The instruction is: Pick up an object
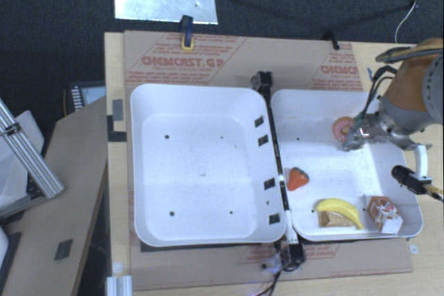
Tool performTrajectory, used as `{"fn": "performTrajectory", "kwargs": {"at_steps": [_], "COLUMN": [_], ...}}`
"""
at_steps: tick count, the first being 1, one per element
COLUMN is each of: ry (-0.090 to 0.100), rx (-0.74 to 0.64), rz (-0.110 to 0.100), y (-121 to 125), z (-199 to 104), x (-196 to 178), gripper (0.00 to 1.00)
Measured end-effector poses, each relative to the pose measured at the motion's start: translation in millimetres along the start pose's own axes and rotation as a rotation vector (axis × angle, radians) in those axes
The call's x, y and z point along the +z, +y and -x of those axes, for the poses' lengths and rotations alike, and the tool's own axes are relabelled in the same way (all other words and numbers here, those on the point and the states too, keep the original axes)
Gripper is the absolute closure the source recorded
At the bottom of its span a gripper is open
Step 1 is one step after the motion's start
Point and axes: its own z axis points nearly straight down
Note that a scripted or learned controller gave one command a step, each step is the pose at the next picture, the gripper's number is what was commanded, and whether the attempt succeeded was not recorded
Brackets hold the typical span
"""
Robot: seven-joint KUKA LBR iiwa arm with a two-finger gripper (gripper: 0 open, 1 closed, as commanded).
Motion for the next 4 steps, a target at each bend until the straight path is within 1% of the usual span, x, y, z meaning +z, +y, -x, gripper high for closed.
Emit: {"fn": "performTrajectory", "kwargs": {"at_steps": [4], "ry": [-0.005], "rx": [-0.011], "rz": [0.013], "y": [3], "z": [1], "x": [-48], "gripper": [1.0]}}
